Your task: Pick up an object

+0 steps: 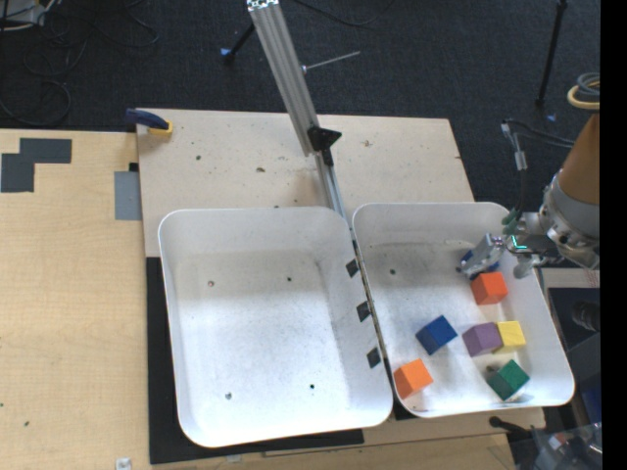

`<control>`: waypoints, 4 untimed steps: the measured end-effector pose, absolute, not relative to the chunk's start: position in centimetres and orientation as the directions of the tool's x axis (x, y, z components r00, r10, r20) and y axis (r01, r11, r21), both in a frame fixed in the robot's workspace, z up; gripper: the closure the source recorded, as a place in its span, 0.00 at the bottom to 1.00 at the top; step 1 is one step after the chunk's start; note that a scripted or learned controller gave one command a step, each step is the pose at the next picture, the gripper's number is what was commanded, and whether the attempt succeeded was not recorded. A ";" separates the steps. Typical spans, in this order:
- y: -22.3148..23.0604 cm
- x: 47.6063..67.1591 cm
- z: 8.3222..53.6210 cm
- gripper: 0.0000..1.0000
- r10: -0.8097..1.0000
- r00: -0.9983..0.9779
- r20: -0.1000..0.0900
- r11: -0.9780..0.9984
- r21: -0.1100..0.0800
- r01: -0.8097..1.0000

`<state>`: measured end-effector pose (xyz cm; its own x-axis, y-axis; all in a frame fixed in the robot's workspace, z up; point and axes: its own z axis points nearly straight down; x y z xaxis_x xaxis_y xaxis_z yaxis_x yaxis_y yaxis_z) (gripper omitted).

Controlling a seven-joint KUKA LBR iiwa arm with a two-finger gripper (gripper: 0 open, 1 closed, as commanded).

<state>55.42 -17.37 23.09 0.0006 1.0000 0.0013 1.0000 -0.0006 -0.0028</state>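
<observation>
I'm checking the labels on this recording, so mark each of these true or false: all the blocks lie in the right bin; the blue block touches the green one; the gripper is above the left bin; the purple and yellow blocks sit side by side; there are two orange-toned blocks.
All the blocks lie in the right bin. True.
The blue block touches the green block. False: they lie apart, with the purple block between them.
The gripper is above the left bin. False: it is over the right bin, close by the red-orange block.
The purple block and the yellow block sit side by side. True.
There are two orange-toned blocks. True: the red-orange one and the orange block.
</observation>
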 end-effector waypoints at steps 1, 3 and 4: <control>-16.7 54.7 17.0 0.00 1.000 0.000 0.003 0.000 -0.009 1.000; -16.5 54.4 9.2 0.00 1.000 0.001 0.001 -0.001 -0.001 1.000; -16.6 54.4 10.2 1.00 1.000 0.006 0.003 -0.006 -0.002 1.000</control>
<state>54.38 -16.59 10.20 0.0061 1.0000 0.0031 1.0000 -0.0061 -0.0024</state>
